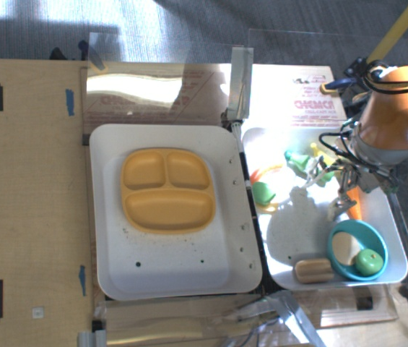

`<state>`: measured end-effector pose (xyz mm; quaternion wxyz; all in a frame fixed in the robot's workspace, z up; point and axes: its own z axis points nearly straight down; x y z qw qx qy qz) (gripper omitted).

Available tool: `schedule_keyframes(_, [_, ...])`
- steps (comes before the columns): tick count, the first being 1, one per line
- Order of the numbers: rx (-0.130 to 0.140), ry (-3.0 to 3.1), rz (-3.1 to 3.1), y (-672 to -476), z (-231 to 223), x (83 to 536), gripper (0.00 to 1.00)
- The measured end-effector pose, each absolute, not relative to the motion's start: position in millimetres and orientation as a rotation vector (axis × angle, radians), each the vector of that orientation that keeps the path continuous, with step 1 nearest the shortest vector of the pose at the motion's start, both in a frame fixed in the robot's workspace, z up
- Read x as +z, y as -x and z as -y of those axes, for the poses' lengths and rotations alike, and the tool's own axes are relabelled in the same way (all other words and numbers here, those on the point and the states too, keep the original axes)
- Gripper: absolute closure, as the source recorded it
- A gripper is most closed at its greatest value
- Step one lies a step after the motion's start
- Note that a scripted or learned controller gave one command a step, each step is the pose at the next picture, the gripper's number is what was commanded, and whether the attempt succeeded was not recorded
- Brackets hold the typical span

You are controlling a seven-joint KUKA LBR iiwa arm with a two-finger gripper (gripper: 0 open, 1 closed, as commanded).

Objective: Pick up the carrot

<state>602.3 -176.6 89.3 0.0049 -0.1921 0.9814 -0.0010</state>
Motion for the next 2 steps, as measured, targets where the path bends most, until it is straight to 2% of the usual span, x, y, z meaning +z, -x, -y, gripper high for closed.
schedule_keyframes(1, [-0.018,0.634,-3.048,-582.8,221,94,0.00])
schedule_keyframes(2, [-0.009,0.341,-3.087,-579.3,182,95,0.00])
